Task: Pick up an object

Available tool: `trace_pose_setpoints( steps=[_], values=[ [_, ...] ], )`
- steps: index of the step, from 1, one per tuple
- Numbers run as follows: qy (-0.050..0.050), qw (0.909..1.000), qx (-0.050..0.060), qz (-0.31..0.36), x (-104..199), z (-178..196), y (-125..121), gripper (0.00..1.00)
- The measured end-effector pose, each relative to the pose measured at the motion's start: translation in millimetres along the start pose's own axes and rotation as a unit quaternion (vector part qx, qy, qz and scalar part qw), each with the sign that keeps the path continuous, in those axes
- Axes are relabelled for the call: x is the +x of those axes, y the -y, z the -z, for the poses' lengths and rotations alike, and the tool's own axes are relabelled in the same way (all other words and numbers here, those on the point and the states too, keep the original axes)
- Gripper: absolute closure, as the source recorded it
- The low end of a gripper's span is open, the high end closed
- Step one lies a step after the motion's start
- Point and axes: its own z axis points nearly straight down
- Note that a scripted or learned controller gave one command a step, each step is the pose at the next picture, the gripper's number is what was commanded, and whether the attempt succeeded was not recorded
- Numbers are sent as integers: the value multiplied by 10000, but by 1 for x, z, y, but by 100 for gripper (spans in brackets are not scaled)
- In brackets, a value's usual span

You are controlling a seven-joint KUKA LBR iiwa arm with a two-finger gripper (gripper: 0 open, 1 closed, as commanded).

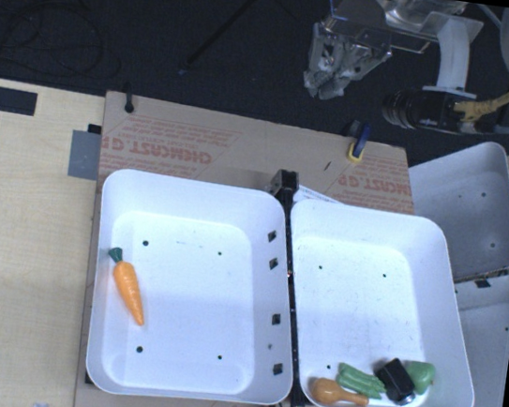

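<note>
While my end effector [337, 63] hangs beyond the far edge, its opening impossible to judge, the carrot [129, 290] lies against the left bin's [189, 199] left wall, where I risk a glancing grasp.

We see an orange toy carrot [129, 291] with a small green top lying flat in the left bin [188, 202], close to its left wall, its green end toward the far side and its tip pointing toward the near edge. In the right bin [374, 227], four things crowd the near right corner: a tan pear-shaped piece [337, 393] lying on its side, a green pod-like piece [360, 382] just beside it, a black block [396, 380] resting tilted against that, and a pale green rounded piece [422, 373] touching the block by the bin's wall.
</note>
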Motion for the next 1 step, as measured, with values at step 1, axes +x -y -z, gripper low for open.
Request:
trace_pose_setpoints(
  steps=[1],
  values=[
    [35,9999,135,-59,-90,-96,-16,100]
  ],
)
